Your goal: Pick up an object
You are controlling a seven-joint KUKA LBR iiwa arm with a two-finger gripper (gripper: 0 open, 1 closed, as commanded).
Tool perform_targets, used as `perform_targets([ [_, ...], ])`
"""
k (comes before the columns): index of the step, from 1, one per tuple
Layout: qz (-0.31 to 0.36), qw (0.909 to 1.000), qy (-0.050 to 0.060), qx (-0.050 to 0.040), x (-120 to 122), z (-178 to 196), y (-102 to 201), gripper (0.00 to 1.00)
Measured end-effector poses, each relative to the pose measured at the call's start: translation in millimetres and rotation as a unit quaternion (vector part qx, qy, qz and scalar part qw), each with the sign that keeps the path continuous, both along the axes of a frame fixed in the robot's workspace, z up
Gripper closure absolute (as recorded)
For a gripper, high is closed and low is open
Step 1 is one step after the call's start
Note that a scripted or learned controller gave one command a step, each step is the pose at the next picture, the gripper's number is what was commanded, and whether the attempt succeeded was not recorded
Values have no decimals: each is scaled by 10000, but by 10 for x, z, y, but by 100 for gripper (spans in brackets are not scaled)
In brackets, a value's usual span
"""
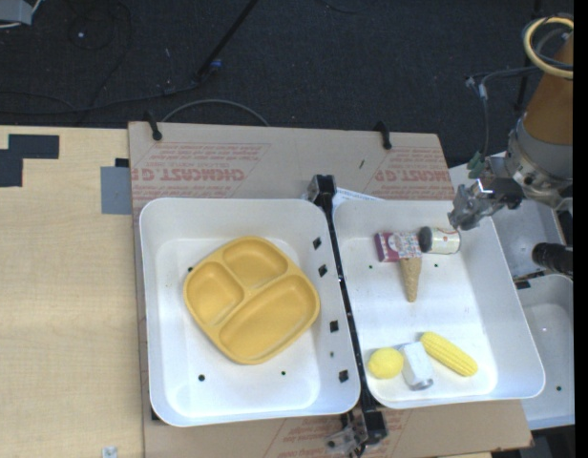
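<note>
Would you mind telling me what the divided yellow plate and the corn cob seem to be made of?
The divided yellow plate looks like moulded plastic with a smooth, matte finish: its colour is even and its compartment ridges are rounded. The corn cob is probably a plastic toy, given its uniform bright yellow and faint bumpy texture, though rubber or foam cannot be ruled out from this view.

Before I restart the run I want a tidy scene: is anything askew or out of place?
Nothing is spilled or damaged. The yellow plate sits skewed in the left bin, its edges not square with the bin's walls.
</note>
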State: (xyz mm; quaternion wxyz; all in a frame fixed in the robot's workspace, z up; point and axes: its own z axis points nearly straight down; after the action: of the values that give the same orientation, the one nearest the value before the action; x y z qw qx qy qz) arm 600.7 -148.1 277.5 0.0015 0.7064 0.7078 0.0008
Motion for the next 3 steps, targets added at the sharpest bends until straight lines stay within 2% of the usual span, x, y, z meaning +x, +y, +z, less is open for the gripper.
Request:
perform_targets([
  [1,6,10000,33,10,31,-117,422,100],
  [2,14,10000,37,15,23,-100,974,100],
  [3,13,10000,44,13,57,-285,1544,100],
])
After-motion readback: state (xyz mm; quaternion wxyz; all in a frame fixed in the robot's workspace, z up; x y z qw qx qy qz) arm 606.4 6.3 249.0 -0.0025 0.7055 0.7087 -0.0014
